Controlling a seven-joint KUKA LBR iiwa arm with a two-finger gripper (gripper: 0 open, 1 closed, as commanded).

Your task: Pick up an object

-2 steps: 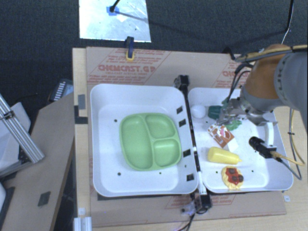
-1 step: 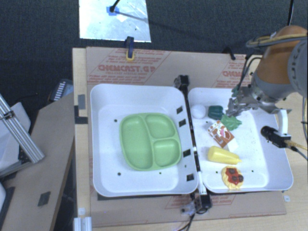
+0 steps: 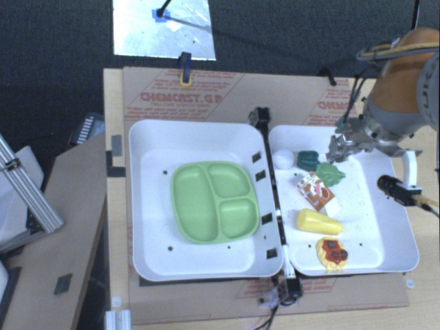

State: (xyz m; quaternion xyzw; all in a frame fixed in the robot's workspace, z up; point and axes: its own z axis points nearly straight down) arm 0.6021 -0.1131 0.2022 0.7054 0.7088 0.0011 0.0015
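- Gripper [image 3: 337,150] hung low over the far part of the right bin [image 3: 392,253], just above a green leafy piece [image 3: 331,174]; whether it was open or had hold of anything could not be told.
- Teal block [image 3: 307,160] sat just left of the leafy piece, a white ball [image 3: 283,159] further left near the bin's wall.
- Red-and-white packet [image 3: 316,192] lay nearer the camera, then a yellow wedge [image 3: 318,221], then a small pizza toy [image 3: 333,253] by the near rim.
- Left bin [image 3: 148,184] held a green divided plate [image 3: 213,202].
- Arm [image 3: 405,88] entered from the right.
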